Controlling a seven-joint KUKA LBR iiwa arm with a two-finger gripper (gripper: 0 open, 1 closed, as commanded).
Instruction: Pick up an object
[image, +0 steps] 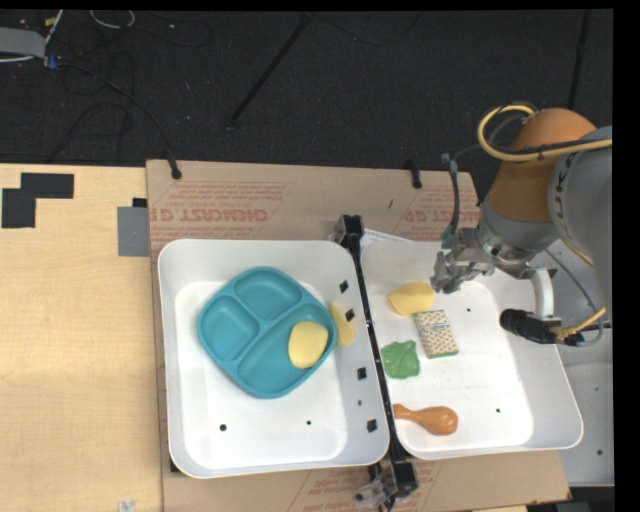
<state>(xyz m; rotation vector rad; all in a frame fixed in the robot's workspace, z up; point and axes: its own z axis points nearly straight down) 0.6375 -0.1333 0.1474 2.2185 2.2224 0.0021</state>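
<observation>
My gripper (447, 276) hangs over the back of the right bin (540, 400), just right of a pale yellow lump (411, 298). Nothing shows between its fingers. Below it lies a small patterned packet (436, 333), then a green leafy piece (400, 359) to its left. An orange drumstick-shaped item (428, 417) rests near the bin's front. In the left bin (190, 420) a teal divided plate (255, 325) carries a yellow lemon-like item (308, 343), and a small yellow piece (343, 325) sits by the divider.
A black divider rail (368, 350) runs between the two bins. The arm's grey body and orange band (540, 150) occupy the upper right. Cardboard (260, 200) lies behind the bins, with the wooden bench (70, 350) to the left.
</observation>
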